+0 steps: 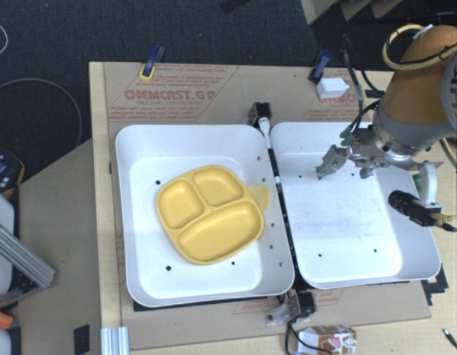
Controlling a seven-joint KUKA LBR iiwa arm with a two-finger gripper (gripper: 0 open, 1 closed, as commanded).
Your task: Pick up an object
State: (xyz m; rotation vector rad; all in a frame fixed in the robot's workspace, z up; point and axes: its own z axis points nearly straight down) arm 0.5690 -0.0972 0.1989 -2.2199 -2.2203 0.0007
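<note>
Two white bins on the counter (103, 198). The left bin (132, 198) holds a yellow divided plate (208, 213) near its middle, lying flat, with a smaller yellow piece (259, 195) showing at its right edge. The arm (421, 80) hangs over the far part of the right bin (391, 250); its end effector (348, 161) appears spread and grips nothing. Risk, as a judgement: the plate lies well apart from the end effector, low and broad, so a closing grasp may slide off its rim or strike the bin wall.
</note>
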